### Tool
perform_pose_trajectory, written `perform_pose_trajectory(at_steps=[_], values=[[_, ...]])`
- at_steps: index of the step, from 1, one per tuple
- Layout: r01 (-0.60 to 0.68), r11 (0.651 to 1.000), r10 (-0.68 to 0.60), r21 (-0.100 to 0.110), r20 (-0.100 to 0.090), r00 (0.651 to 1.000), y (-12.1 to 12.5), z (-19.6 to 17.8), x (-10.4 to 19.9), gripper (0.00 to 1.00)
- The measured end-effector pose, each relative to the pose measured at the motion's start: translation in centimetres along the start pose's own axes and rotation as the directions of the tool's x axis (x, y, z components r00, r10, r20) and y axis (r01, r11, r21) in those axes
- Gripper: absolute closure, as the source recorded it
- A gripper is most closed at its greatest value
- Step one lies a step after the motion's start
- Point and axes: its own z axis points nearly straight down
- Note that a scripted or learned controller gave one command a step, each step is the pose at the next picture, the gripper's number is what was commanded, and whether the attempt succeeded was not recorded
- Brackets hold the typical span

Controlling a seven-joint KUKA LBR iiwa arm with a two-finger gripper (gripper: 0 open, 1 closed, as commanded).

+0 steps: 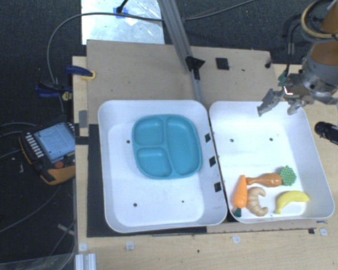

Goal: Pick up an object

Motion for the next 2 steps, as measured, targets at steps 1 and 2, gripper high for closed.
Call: perform_pose_trajectory(at_steps=[1,2], values=[[0.002,1.000,-0.002,-0.011,0.002,1.000,0.2,-0.7,0.0,0.00],[0.001,1.000,-0.001,-0.008,0.001,1.000,0.3,5.4,0.6,0.00]])
